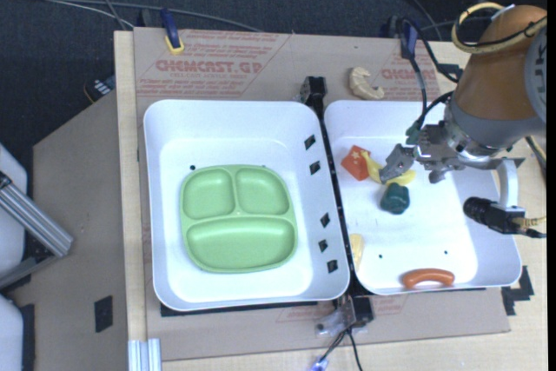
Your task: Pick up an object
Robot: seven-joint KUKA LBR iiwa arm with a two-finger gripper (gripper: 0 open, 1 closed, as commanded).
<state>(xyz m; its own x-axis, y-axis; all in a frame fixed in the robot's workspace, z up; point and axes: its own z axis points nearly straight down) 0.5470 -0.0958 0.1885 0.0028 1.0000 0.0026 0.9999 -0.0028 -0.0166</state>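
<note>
In the right bin [460, 226] lie a teal lump [395, 199], a red-orange block [355, 162], a yellow piece [382, 175] between those two, an orange sausage-shaped item [427, 277] near the front wall, and a small yellow item [356, 248] by the left wall. My gripper [416, 167] hangs over the bin's back middle, just above and right of the teal lump. Its fingers are spread open, with nothing between them. The left finger [397, 162] is close to the yellow piece.
The left bin [165, 187] holds a green divided plate [238, 217]. A beige curved item [367, 82] lies on the cardboard behind the right bin. Black clips line the divider between the bins.
</note>
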